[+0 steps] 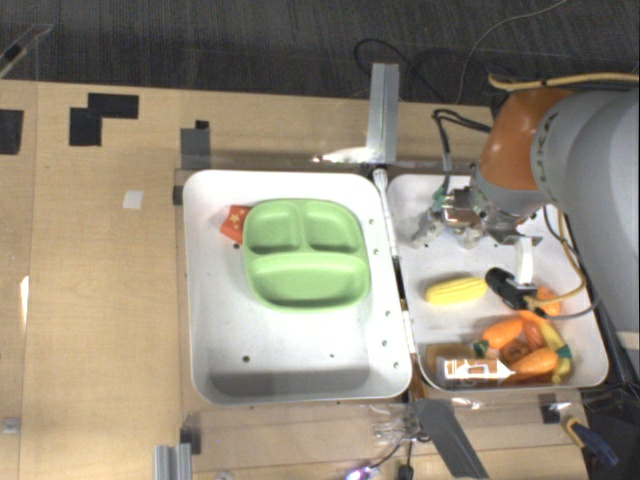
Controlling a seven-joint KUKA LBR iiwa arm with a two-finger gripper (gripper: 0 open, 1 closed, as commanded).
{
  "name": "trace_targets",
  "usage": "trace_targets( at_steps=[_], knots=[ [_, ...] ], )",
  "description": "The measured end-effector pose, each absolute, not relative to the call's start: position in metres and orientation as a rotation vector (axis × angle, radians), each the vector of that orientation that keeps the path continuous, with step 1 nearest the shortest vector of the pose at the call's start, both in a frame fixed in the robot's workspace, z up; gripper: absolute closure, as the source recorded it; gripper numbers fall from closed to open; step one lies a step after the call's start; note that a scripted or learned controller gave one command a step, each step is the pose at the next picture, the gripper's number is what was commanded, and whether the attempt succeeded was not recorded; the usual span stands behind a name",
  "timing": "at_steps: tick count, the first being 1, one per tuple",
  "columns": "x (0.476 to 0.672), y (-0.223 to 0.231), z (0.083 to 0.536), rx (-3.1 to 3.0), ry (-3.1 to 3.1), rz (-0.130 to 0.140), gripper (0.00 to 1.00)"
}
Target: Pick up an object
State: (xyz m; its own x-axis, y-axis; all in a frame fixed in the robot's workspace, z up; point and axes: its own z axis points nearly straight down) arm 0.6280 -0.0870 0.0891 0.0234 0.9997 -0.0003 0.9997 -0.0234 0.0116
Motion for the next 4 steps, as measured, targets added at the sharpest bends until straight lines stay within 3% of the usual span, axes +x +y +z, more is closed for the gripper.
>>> trace_targets(
  at_steps=[2, 3, 4],
  knots=[
    [0.523, -0.106, 0.091, 2.289, 2.135, 0.017, 0.0],
    [0.492, -0.113, 0.092, 2.285, 2.138, 0.018, 0.0],
    [0.58, -0.156, 0.09, 2.077, 2.339, 0.014, 0.0]
  ],
)
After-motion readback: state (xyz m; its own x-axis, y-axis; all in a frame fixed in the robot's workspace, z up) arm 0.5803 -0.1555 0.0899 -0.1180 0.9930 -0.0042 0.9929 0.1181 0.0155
